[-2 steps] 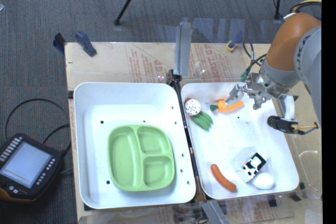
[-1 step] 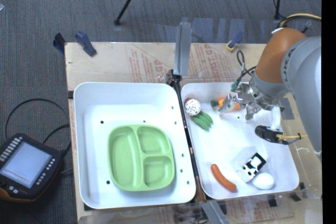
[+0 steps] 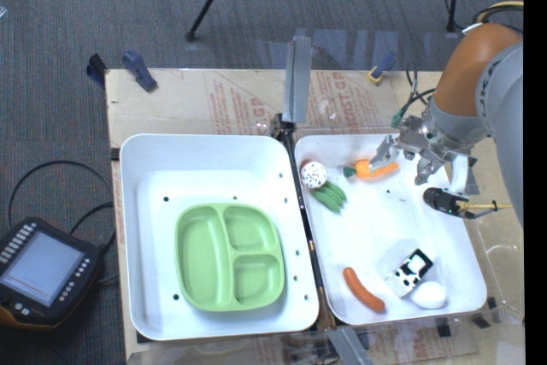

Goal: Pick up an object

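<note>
My gripper (image 3: 402, 161) hangs over the back of the right bin (image 3: 389, 222), open, its fingers spread and nothing between them. Just left of its left finger lies an orange carrot (image 3: 377, 170) with a green top. Further left, near the bin's wall, rest a white speckled ball (image 3: 314, 174) and a green pea pod (image 3: 331, 196). Toward the front of that bin lie an orange sausage (image 3: 364, 289), a black-and-white block (image 3: 414, 271) and a white egg (image 3: 429, 295).
The left bin (image 3: 145, 184) holds a green divided plate (image 3: 230, 256). A grey upright post (image 3: 298, 85) stands behind the gap between the bins. A teach pendant (image 3: 38, 269) lies on the floor at the left.
</note>
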Controlling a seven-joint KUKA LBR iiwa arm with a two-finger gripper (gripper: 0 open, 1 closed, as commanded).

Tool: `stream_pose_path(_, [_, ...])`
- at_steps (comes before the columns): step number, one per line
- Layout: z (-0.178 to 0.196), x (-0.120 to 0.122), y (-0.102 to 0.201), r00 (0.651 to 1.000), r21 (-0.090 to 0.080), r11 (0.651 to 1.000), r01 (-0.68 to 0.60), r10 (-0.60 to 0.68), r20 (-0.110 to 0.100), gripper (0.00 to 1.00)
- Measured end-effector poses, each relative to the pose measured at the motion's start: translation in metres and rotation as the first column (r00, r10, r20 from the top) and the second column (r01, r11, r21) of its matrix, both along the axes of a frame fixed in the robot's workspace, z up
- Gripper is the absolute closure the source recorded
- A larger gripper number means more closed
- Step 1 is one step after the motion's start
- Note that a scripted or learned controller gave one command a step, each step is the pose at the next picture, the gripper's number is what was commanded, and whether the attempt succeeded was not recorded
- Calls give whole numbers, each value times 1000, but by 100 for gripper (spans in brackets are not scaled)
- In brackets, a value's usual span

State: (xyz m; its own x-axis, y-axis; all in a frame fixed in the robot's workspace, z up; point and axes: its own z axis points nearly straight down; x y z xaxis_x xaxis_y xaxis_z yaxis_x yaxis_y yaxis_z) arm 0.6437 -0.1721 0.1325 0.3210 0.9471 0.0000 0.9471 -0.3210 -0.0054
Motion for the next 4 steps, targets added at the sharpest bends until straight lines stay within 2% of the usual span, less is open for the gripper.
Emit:
stream_pose_path(1, [-51,-2,9,999,2,999,-44,44,-7,0])
stream_pose_path(2, [9,1,3,1000,0,1000,-17,17,4,0])
stream_pose_path(3, [-51,-2,-1,994,3,994,-108,108,-6,0])
stream_pose_path(4, [-5,0,4,983,0,983,-183,183,1,0])
